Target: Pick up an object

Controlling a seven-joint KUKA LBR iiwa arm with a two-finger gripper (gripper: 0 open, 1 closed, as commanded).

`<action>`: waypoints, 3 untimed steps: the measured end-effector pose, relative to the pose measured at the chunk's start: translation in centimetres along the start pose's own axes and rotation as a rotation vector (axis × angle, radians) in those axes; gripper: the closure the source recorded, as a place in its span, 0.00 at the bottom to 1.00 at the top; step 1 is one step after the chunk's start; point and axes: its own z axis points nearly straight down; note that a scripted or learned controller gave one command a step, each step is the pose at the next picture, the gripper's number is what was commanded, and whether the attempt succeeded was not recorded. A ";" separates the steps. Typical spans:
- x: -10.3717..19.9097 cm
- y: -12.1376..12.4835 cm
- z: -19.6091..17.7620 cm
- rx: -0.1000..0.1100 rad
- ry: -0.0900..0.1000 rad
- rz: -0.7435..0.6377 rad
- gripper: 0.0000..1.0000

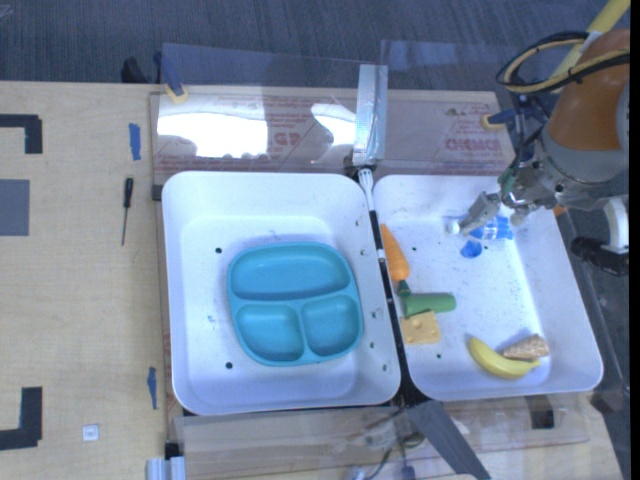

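Observation:
The right bin (pixel 560 298) holds several small things. A blue object (pixel 487 236) lies near its back, directly under and beside my gripper (pixel 470 220), which reaches in from the right at a low height. Whether the blue object is touched or gripped is unclear. An orange carrot (pixel 395 253) lies along the bin's left wall. Below it sit a green piece (pixel 430 303) and a yellow cheese wedge (pixel 421 329). A banana (pixel 495 359) rests at the front with a tan bread piece (pixel 528 347) against its right end.
The left bin (pixel 190 268) carries a blue three-compartment tray (pixel 294 300). A clear panel (pixel 260 118) stands behind the bins with a metal post (pixel 370 113) at the middle. Cables (pixel 540 63) loop above the orange-banded arm (pixel 590 118).

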 end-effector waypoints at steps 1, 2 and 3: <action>1.2 -0.5 -0.6 -0.006 -0.001 0.086 0.00; -1.0 -0.2 7.8 -0.007 -0.001 0.330 0.00; -1.0 -0.1 6.8 -0.008 -0.001 0.327 1.00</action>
